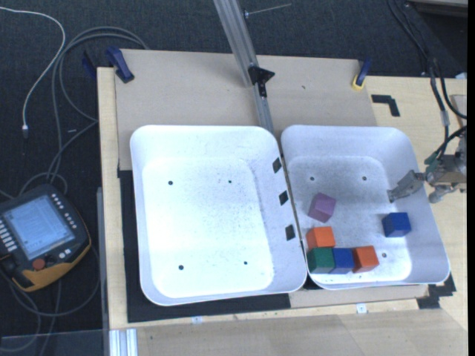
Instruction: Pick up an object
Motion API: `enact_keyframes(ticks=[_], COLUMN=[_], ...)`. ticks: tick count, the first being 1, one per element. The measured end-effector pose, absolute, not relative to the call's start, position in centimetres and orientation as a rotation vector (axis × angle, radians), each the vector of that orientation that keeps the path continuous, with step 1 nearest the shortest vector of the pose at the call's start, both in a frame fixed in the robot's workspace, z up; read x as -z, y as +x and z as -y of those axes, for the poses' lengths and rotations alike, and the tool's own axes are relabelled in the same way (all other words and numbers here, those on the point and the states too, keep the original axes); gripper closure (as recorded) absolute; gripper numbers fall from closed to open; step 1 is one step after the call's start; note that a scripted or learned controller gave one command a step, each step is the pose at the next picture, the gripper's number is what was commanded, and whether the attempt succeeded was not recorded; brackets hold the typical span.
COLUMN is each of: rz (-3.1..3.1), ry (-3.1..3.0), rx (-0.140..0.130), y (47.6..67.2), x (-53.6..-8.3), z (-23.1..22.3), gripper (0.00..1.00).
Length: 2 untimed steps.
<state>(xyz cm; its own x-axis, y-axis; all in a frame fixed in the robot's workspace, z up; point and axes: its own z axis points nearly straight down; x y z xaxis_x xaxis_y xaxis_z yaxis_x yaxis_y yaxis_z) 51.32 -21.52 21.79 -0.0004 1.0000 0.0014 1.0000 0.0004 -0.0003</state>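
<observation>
In the camera view we see the bench (223, 87) from above, with two shallow white bins side by side on it. The left bin (148, 147) shows a bare white floor with fine dark speckles. The right bin (386, 143) holds all the blocks.

A purple block (322, 207) lies a little tilted near the middle of the right bin. Below it sits an orange block (320, 237), and just under that one stands a row of three blocks along the front wall: a green block (320, 260), a small blue block (343, 259) and a second orange block (365, 258). These three touch each other, and the green one touches the orange block above it. A larger blue block (396, 224) lies alone toward the right side of the bin, well apart from the row.

The gripper (407, 185) enters from the right edge and hangs over the right part of the right bin, above the larger blue block and to its upper side. We see one grey finger pointing left and down, with no block between or against it. Whether the pincer is released or clenched, we cannot tell from this angle.

A slanted metal pole (236, 28) crosses the top of the view, and a hand-held control pendant (41, 232) lies on the dark floor at the left.
</observation>
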Motion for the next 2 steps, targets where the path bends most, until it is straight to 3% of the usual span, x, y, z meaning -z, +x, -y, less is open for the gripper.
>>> enact_keyframes(ticks=[1,2], rz=[2.222,2.228], ry=[-2.209,-2.209], rx=[-0.001,0.003], y=[57.7,59.3], x=[-10.4,-9.9], z=[14.9,7.7], gripper=[0.0,0.0])
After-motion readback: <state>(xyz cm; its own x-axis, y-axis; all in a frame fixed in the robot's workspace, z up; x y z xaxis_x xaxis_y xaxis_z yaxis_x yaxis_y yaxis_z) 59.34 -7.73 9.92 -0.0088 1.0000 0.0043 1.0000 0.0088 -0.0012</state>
